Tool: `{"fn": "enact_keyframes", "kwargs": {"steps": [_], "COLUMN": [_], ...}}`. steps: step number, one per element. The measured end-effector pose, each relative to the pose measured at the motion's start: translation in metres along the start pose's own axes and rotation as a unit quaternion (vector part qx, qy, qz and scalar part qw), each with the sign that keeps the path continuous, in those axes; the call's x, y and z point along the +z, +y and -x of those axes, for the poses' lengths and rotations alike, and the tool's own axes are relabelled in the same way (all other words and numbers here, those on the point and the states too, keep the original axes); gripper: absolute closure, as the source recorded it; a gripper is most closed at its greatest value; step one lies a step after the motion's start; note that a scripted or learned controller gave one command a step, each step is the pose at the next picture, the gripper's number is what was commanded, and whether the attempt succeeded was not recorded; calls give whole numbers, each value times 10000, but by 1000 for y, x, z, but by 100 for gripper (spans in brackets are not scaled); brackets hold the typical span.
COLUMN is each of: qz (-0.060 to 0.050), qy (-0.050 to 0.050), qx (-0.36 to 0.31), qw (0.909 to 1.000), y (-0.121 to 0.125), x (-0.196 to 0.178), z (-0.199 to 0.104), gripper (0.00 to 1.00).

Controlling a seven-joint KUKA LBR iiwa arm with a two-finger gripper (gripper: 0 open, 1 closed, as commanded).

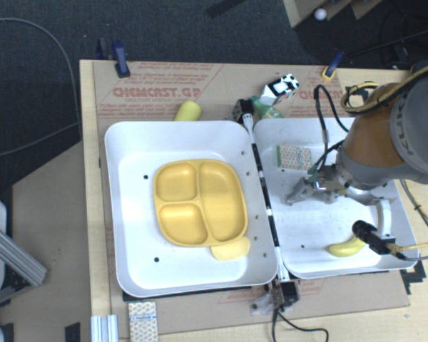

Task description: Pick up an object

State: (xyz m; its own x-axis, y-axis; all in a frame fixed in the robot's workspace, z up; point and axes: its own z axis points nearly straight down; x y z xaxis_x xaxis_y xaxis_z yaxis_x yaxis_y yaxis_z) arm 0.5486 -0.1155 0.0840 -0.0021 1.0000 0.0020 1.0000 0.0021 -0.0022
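Hand [296,193] low in right bin [299,258], finger state impossible to tell. Banana [346,247] near front edge: light, smooth, curved; best pinched across middle.

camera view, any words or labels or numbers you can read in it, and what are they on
"CHEMCAST GP" in red capitals, on the brown protective sheet covering the bench behind the bins; that is my best reading.
Smaller red lines above and below it on the same sheet: too blurred to read.
Packet in the right bin: patterned, no legible text.
Small patterned packet at the bench's front edge: too small to read.
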Motion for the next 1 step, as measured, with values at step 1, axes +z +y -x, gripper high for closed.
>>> {"fn": "enact_keyframes", "kwargs": {"steps": [1], "qz": [16], "qy": [-11], "qx": [3], "qw": [10000], "y": [94], "x": [-1], "z": [8], "gripper": [0]}}
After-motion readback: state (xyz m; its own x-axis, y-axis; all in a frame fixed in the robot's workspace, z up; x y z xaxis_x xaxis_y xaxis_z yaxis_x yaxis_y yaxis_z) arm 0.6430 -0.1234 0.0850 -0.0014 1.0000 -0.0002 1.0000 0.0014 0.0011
